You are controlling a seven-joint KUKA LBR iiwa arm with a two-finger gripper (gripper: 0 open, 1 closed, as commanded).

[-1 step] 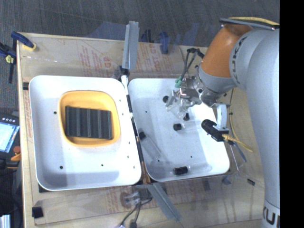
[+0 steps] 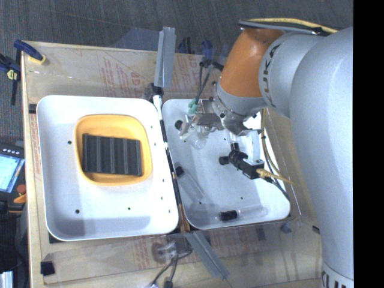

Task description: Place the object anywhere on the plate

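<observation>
My gripper [image 2: 198,128] hangs over the far left corner of the right bin [image 2: 273,212]; I cannot tell how it is set. A small dark object [image 2: 228,215] lies near that bin's near edge. The yellow plate [image 2: 114,150] sits in the left bin [image 2: 54,209].

The place was a robotics lab or workshop: a bare plywood bench [image 2: 96,71] bore two shallow white plastic bins [image 2: 54,209], a blue-handled clamp [image 2: 29,50] gripped its corner, and loose cables [image 2: 171,267] trailed over grey carpet [image 2: 90,11].
</observation>
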